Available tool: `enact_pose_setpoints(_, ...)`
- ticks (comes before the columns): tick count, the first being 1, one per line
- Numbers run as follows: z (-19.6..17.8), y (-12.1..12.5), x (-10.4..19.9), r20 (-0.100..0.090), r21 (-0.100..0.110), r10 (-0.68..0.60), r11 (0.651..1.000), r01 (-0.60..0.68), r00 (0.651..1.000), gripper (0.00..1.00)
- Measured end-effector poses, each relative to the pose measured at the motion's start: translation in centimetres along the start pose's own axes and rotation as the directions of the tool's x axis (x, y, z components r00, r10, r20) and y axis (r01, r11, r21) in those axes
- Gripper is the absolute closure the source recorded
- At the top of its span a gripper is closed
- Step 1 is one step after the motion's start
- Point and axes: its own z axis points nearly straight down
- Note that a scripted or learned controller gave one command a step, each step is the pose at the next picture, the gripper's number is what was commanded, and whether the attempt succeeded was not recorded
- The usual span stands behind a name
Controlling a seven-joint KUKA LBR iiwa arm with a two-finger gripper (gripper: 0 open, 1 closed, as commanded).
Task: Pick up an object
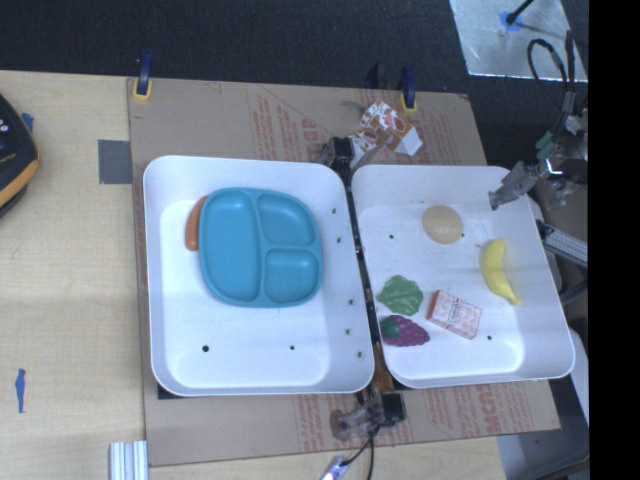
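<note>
The gripper [512, 186] hangs at the far right corner of the right bin [530, 368], partly cut off by the frame edge; whether it is spread or pressed together I cannot tell. Nothing sits in it. In the right bin lie a beige round object [442, 223], a banana [497, 270], a green leafy toy [401, 294], a purple grape bunch [404, 331] and a small red-and-white box [455, 314], all apart. The left bin [170, 348] bears a blue divided plate [262, 247], which half hides an orange thing [192, 225]
</note>
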Motion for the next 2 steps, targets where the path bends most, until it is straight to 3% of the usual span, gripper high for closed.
enact_pose_setpoints(1,12.0,-0.5,-1.6,0.0,0.001,-0.001,1.0,0.001,1.0,0.0)
enact_pose_setpoints(2,17.5,-3.0,-1.5,0.0,0.001,-0.002,1.0,0.002,1.0,0.0)
